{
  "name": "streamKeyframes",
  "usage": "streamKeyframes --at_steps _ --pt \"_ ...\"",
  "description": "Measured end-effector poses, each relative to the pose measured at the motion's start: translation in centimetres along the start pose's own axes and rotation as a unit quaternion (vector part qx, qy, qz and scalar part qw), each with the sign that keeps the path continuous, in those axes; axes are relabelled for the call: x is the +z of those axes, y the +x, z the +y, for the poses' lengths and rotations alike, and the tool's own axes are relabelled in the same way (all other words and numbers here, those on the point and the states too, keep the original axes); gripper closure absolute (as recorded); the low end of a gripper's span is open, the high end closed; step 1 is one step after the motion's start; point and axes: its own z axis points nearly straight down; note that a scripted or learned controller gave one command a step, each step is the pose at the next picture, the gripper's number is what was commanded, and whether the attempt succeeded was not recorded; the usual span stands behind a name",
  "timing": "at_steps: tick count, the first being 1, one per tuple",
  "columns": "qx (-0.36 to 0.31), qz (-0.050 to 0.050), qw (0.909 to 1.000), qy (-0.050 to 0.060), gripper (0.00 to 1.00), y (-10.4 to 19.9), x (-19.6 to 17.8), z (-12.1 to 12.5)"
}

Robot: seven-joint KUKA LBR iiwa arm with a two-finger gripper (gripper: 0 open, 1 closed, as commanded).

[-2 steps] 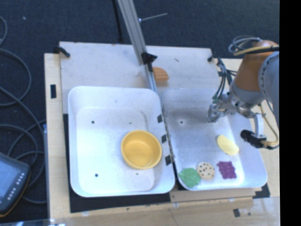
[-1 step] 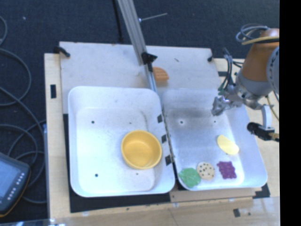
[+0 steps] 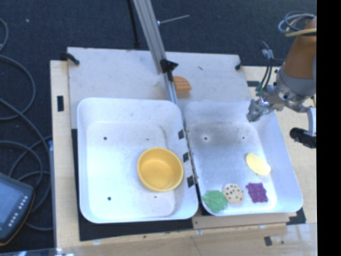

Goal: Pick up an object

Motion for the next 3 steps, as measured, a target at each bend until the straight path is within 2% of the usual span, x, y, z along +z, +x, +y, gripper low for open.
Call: streamKeyframes --at_steps 1,3 --pt "0.0 0.0 1.0 0.0 1.0 -0.2 -3.5 0.1" --pt "-0.002 0.001 1.0 0.002 1.0 10.1 -3.7 2.9"
